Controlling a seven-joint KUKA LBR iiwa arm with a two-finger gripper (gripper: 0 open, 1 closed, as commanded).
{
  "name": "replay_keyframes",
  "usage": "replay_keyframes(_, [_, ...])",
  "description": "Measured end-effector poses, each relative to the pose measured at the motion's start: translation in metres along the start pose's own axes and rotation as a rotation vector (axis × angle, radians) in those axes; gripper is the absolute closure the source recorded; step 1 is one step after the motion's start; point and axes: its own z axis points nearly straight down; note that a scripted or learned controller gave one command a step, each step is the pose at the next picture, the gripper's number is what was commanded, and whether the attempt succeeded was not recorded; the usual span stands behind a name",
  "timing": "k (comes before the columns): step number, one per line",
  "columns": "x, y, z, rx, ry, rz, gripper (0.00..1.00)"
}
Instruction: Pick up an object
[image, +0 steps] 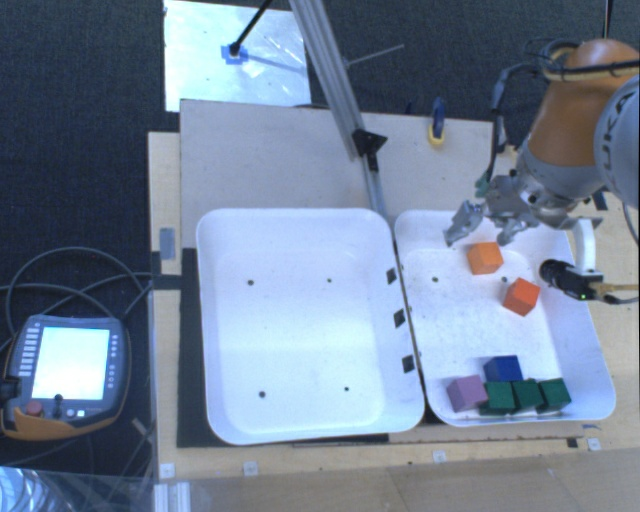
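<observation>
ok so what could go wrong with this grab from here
The jaws stand spread above the small orange cube near the far wall of the right white bin; coming down off-centre, a finger could land on it or nudge it away. A second, red-orange cube lies close by and could get knocked.

the two bins (300, 330) look like smooth white plastic with a slight gloss. the bench top (270, 150) looks like matt pale board, a bit rough. the blocks, as the orange one (485, 258), look matt. the gripper (487, 225) looks like grey metal, the arm shell (580, 90) glossy orange.
</observation>
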Motion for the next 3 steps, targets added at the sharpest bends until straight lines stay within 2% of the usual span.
replay_keyframes(1, [0.0,0.0,0.0,0.0,0.0,0.001,0.0])
replay_keyframes(2, [-0.001,0.002,0.062,0.006,-0.001,0.003,0.0])
replay_keyframes(3, [0.0,0.009,0.106,0.003,-0.001,0.001,0.0])
